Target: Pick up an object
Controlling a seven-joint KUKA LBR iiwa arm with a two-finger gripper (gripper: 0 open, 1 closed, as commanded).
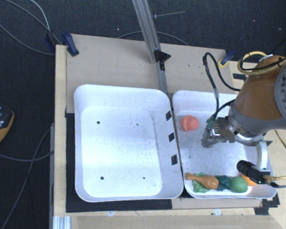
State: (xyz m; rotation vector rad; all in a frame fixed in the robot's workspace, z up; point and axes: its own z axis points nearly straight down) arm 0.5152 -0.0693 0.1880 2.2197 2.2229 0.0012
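Arm w/ orange band reaches in from the right, over the right bin (182,98). Pincer (210,140) hangs low above the bin floor, about mid-bin, pointing down; fingers look close together w/ nothing between them, but view too small to be sure, so can't tell spread or pressed. Pink-red lump (190,122) lies on the bin floor just left of and slightly above the pincer in the view, near it, apart, not touching as far as visible. Along the bin's near wall: orange-brown drumstick-shaped toy (202,178), a dark green piece (222,183) beside it, then a light green ball (238,184), all packed close in a row. Small orange bit (251,181) at the row's right end, partly hidden under a black part (248,169) of the rig. Left bin (117,144) sits just beside the right one, walls touching, on the tan table (117,57). Black cable (212,77) loops from the arm over the right bin's far edge. Metal pole (147,25) slants in from top.
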